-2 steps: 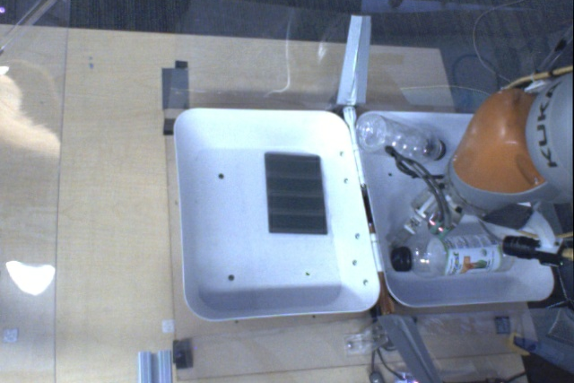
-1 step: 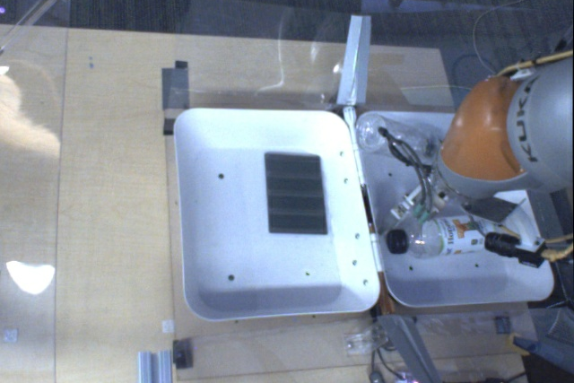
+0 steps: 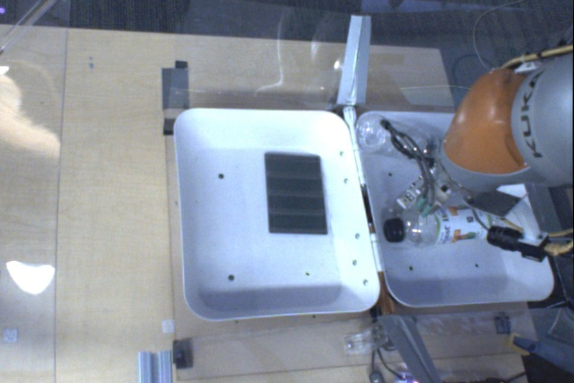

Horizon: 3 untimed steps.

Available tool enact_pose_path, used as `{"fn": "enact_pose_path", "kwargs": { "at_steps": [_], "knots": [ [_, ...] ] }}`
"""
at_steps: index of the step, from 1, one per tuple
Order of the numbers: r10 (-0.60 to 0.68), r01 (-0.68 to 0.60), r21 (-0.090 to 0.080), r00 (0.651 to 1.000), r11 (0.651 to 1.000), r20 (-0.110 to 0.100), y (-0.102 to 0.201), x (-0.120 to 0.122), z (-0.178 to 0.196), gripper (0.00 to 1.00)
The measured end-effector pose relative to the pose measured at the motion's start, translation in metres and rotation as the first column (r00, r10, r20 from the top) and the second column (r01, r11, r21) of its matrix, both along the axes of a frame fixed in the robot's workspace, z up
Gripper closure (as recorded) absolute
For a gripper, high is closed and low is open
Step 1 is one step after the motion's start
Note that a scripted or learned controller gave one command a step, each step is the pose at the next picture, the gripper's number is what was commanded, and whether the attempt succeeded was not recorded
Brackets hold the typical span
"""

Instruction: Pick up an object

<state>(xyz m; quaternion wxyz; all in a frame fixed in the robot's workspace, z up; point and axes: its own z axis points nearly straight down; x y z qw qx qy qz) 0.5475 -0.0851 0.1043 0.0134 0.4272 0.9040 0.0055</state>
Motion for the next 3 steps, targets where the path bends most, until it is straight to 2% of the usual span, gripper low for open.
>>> {"fn": "enact_pose_path", "kwargs": {
  "at_steps": [1,2,3],
  "knots": [
    [-0.575,0.576,0.004,0.818,0.818,-0.024,0.012,0.042,0.081,1.0],
    [-0.575,0.575,0.004,0.818,0.818,-0.024,0.012,0.042,0.081,0.0],
    [-0.529,0.529,0.003,0.848,0.849,-0.026,-0.02,0.006,0.001,0.0]
  ]
}}
